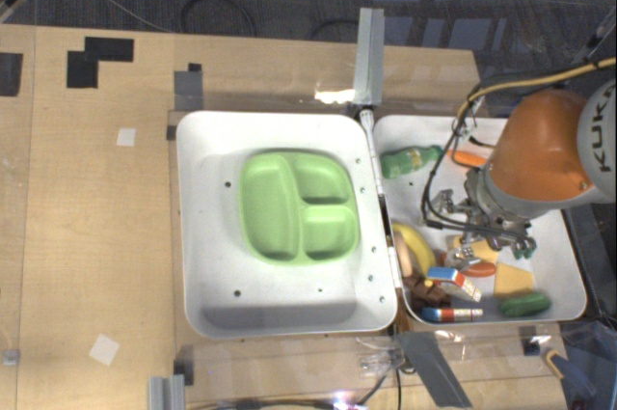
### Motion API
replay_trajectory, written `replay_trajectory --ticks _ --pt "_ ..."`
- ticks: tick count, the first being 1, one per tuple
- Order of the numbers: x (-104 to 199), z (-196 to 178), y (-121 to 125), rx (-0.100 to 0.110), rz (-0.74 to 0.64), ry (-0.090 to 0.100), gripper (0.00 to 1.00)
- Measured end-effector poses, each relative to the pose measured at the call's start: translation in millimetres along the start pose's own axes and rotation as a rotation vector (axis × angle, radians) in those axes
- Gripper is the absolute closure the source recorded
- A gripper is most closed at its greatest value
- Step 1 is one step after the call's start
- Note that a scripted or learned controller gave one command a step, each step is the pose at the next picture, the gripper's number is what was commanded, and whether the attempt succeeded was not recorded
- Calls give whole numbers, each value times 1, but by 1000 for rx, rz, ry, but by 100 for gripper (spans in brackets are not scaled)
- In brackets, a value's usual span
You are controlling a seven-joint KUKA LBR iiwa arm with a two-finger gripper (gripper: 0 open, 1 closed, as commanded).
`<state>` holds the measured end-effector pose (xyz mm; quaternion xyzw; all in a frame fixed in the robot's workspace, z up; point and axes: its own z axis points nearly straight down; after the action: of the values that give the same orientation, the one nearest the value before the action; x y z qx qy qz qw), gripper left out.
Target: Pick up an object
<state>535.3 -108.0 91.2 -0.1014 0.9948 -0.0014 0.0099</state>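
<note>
Looming at the right of the frame, the grey arm [545, 148] with its orange band hangs over the right bin [576, 287]; its pincer [479, 239] points down among the clutter, and I cannot tell whether it grips anything. Left of centre, the left bin [207, 225] holds a green divided tray [297, 205]. Smaller things crowd the right bin: a banana [416, 247], a green bottle [409, 160], a yellow wedge [513, 278] and a dark green pickle-like piece [524, 304].

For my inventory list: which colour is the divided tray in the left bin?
Light green; the divided tray shows best in the camera view.
</note>
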Motion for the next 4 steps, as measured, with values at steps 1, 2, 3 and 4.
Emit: replay_trajectory --ticks 1,2,3,4 --pt "29 -3 16 10 -188 -19 0" --pt "-25 -1 1 -6 -337 11 0" --pt "8 -1 1 0 -284 -3 0" --pt "-36 2 -22 -2 -264 4 0"
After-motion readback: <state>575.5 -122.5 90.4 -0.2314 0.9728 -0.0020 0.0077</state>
